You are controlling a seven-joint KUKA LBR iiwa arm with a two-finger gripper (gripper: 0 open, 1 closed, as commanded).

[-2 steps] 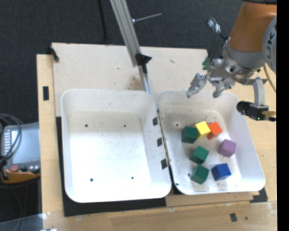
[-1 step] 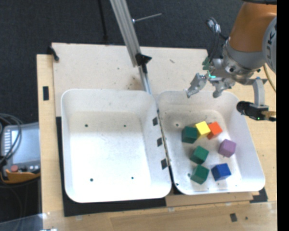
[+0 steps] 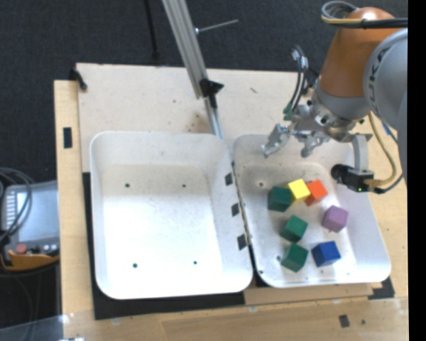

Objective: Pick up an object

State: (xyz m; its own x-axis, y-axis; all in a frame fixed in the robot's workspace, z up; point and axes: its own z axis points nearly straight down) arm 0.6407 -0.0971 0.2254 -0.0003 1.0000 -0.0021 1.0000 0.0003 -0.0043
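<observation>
Over right bin, tool seemingly open, empty, seven blocks: three green, one each yellow, orange, purple, blue.

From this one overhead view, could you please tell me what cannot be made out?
1. Whether the hand grips anything: its fingers are small and blurred.
2. The orange block: partly hidden behind the yellow block.
3. The arm beyond its orange band: cut off at the right side.
4. The right bin near corner: hidden by cardboard.
</observation>
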